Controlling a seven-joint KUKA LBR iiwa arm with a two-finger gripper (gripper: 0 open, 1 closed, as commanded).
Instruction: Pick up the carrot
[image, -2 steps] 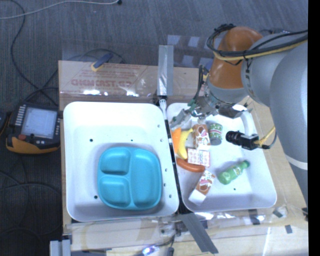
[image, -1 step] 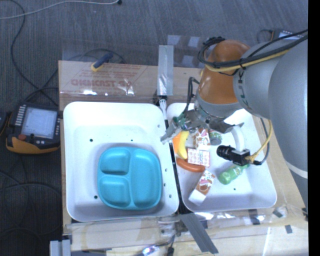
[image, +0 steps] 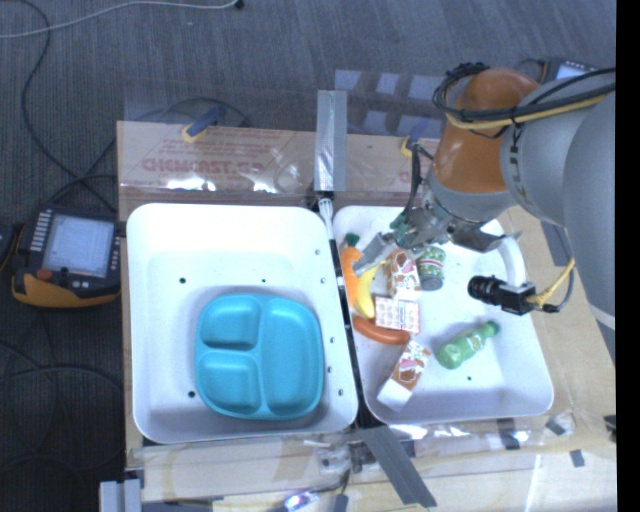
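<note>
Orange tapered carrot (image: 350, 268) lies at my right white bin's (image: 520, 385) left wall; gripper (image: 392, 242) hovers beside it, finger state unclear; I'd descend next.

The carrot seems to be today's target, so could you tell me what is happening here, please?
The arm's gripper is down in the right bin, over the cluttered upper-left corner. The carrot lies along that bin's left wall beside a banana, not lifted. A green bottle lies nearer the bin's middle. The left bin holds a blue divided plate.
</note>
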